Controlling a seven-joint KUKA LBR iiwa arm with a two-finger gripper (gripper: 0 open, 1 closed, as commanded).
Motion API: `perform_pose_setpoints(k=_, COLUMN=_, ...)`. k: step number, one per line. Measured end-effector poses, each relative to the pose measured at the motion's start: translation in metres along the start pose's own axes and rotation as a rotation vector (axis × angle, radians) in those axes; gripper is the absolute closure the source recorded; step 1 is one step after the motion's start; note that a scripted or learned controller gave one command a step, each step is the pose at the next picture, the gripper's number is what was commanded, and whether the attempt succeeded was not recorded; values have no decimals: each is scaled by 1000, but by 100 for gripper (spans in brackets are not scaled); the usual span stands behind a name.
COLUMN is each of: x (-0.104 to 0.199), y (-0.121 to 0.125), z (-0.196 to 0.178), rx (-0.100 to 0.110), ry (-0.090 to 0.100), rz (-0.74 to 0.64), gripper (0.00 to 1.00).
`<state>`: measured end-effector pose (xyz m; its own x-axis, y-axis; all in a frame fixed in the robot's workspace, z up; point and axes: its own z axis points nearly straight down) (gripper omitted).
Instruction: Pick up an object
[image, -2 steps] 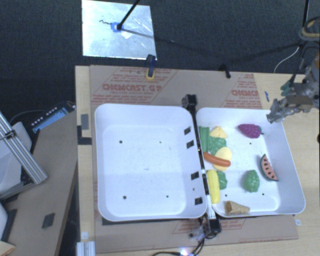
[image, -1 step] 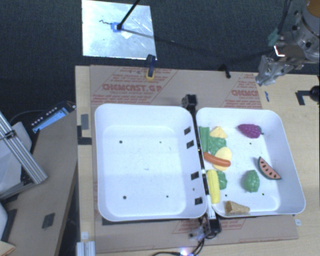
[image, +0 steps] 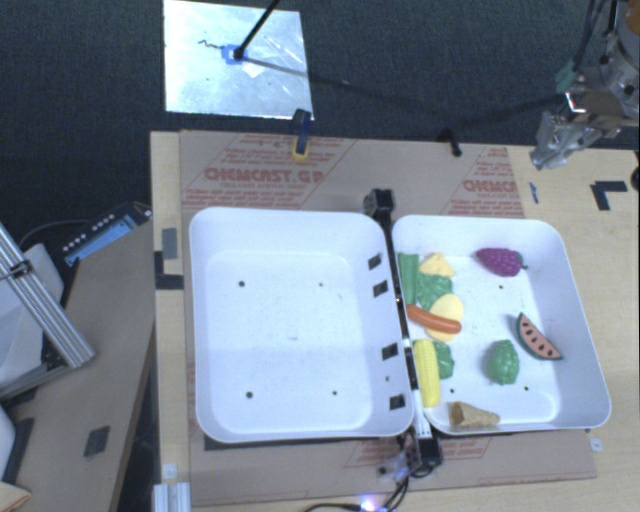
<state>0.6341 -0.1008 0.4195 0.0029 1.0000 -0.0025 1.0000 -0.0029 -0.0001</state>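
A robot gripper (image: 565, 140) hangs high at the upper right, beyond the bins, its opening impossible to judge. The right bin (image: 578, 330) holds toy foods: purple grapes (image: 500, 261), watermelon slice (image: 538, 338), broccoli (image: 503, 362), corn (image: 426, 371).

Counted: two white bins (image: 290, 225), the right one holding one grape bunch (image: 500, 261), one watermelon slice (image: 537, 338), one broccoli (image: 502, 362), one corn cob (image: 426, 372) and one sausage (image: 433, 320).
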Motion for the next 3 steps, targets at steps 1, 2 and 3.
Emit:
perform_pose_setpoints(k=1, x=-74, y=32, z=38, rx=-3, ry=-1, rz=0, gripper=100)
perform_pose_setpoints(k=2, x=-108, y=34, z=72, rx=0, ry=0, rz=-1, gripper=100)
perform_pose_setpoints(k=3, x=-105, y=26, z=-89, rx=-22, ry=-5, rz=-8, gripper=100)
